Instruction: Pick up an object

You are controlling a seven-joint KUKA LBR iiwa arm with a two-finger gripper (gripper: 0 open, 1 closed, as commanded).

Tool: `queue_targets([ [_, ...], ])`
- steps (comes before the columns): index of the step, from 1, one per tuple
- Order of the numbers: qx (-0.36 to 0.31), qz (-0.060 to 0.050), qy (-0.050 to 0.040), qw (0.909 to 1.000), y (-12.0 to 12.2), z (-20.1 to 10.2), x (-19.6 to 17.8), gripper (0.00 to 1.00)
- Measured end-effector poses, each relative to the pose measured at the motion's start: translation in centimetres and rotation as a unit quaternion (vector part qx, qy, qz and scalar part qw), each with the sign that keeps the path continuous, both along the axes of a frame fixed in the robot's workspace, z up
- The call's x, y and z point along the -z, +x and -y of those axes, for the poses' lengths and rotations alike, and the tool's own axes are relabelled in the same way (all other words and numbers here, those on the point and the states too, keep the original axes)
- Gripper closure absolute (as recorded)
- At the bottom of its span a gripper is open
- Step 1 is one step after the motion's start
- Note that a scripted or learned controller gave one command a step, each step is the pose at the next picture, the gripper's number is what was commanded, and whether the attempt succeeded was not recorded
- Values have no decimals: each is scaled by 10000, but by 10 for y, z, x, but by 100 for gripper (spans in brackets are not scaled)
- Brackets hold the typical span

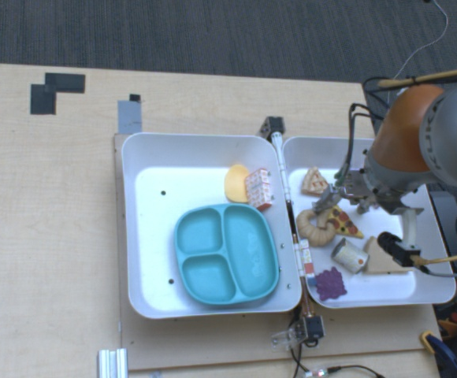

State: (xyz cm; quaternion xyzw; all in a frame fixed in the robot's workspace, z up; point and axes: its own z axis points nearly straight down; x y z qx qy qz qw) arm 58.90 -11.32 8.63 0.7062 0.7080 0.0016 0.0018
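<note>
Turquoise divided plate (227, 253) fills the left bin (131, 211), a yellow lump (236, 183) at its far edge. Pizza slice (342, 223) lies mid right bin (441, 290), touching the hand (328, 201); its grip I cannot tell.

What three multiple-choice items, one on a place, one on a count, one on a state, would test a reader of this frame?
1. Where does the blue divided plate lie?
A. left bin
B. right bin
C. on the bench

2. How many compartments does the plate have?
A. two
B. three
C. five

3. Where is the pincer?
A. over the left bin
B. above the floor
C. low in the right bin, by the pizza slice

Answers: 1 A, it lies within the left bin; 2 B, two small sections and one long one; 3 C, the arm reaches among the right bin's toys.
</note>
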Motion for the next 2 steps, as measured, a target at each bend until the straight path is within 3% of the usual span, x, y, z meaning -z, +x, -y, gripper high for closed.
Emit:
queue_targets([
  [1, -6, 31, -4, 10000, 2, 0, -12, 100],
  [2, -17, -1, 10, 10000, -36, -69, -99, 100],
])
